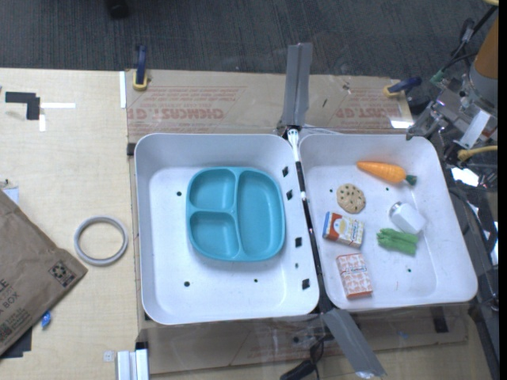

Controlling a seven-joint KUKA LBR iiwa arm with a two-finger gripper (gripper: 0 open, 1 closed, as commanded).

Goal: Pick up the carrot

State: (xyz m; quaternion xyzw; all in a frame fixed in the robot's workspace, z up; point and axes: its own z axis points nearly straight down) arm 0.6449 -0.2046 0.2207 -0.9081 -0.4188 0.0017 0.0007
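Observation:
The orange carrot (382, 171), with a green stub at its right end, lies flat near the back of the right bin (451, 287). My gripper (455, 121) hangs over that bin's back right corner, up and to the right of the carrot and apart from it. The arm's orange band (487, 54) sits above it at the frame's right edge.
Also in the right bin are a cookie (350, 198), a small carton (344, 229), a white object (406, 217), green beans (397, 241) and a red box (354, 275). The left bin (158, 291) holds a blue divided plate (236, 214). A tape ring (101, 239) lies on the bench.

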